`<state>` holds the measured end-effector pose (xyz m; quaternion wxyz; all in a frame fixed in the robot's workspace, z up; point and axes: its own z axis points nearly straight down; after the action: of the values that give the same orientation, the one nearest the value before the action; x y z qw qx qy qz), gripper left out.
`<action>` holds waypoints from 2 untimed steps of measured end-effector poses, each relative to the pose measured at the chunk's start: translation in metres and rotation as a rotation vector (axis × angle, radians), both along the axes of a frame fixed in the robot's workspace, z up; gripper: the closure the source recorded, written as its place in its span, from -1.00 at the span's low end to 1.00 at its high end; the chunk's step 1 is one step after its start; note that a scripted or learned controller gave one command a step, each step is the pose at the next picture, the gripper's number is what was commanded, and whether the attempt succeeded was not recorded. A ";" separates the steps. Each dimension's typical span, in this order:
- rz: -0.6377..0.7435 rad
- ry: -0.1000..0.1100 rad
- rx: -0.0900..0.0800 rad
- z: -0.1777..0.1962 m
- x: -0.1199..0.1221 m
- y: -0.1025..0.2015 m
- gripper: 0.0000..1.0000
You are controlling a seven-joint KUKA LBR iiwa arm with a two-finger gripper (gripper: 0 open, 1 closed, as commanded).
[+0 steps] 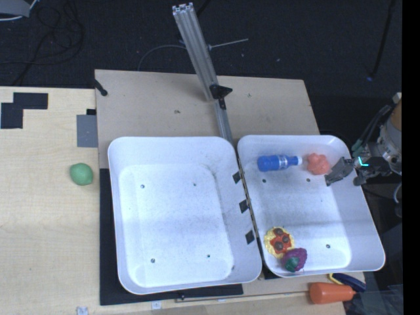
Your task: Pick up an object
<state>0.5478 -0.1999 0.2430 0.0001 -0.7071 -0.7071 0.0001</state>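
Observation:
The right bin (341, 241) holds a blue bottle (278, 162) lying on its side near the far wall, with a salmon-pink lump (318, 164) just to its right. A yellow toy with red spots (279, 239) and a purple piece (294, 260) lie together near the front wall. My gripper (346, 171) hangs over the bin's right rim, just right of the pink lump and apart from it. Nothing shows in its grasp.
The left bin (170, 209) is beside the right one, with black clips along the shared wall. A green ball (82, 174) rests on the bench at the left. An orange carrot-like toy (331, 293) lies outside the right bin's front. A slanted aluminium post (200, 51) rises behind the bins.

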 end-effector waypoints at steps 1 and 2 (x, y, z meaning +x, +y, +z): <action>0.000 0.000 0.000 0.000 0.000 0.000 -1.00; 0.001 0.004 0.001 -0.044 0.004 -0.002 -1.00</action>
<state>0.5521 -0.2016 0.1990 0.0017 -0.7068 -0.7074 0.0011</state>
